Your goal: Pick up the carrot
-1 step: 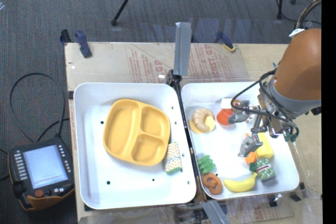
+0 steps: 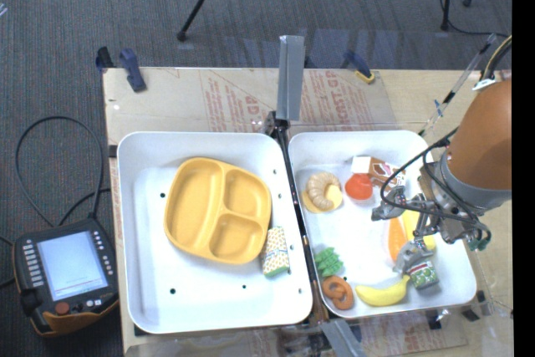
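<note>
Front edge: banana [image 2: 383, 293] and pretzel [image 2: 338, 290] lie nearest me in the right bin [image 2: 334, 145], green leafy piece [image 2: 328, 260] just behind the pretzel.
Carrot: I see it at [image 2: 397, 239], right half of the right bin, lying roughly lengthwise front to back, on the bin floor.
Hand: at [image 2: 415, 242], low over the carrot's right side, wrist cables around it. I can't tell if it's released or clenched, and can't see the carrot gripped.
Near hand: small green-labelled box [image 2: 424, 273] just in front of it, touching the banana tip.
Back of right bin: croissant [image 2: 323, 190], tomato [image 2: 359, 187], white cube [image 2: 361, 165].
Left bin [image 2: 138, 180]: yellow divided plate [image 2: 219, 210], small printed packet [image 2: 275, 252] at its front right corner.
Off table [image 2: 201, 100]: control tablet [image 2: 63, 267] on the floor, left.
</note>
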{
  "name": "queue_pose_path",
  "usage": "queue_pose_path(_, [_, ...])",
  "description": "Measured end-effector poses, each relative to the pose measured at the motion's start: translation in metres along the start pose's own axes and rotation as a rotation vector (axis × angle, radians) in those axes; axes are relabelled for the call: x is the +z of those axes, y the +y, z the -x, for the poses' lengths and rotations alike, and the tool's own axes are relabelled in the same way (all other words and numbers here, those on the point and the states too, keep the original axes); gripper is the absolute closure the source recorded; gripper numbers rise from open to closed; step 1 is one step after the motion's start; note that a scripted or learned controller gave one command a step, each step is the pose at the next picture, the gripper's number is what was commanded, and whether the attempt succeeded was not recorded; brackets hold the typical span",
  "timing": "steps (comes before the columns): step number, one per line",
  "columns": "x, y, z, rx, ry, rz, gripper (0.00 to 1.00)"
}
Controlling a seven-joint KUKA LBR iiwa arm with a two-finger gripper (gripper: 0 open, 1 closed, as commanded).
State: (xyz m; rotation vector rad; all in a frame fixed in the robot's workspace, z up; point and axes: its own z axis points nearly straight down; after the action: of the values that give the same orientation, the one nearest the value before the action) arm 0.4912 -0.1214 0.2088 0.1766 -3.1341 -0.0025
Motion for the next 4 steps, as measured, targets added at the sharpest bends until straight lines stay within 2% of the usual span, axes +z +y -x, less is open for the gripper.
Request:
queue_pose_path(1, [0.122,-0.044,0.034,0.045,0.001,0.002,0.00])
queue_pose_path(2, [0.110,-0.042,0.037,0.040,-0.004,0.001,1.00])
queue_pose_path(3, [0.122,-0.091,-0.008,-0.003,-0.001,0.001,1.00])
queue_pose_path(4, [-0.092,-0.091,0.016,-0.092,-0.016,-0.008,1.00])
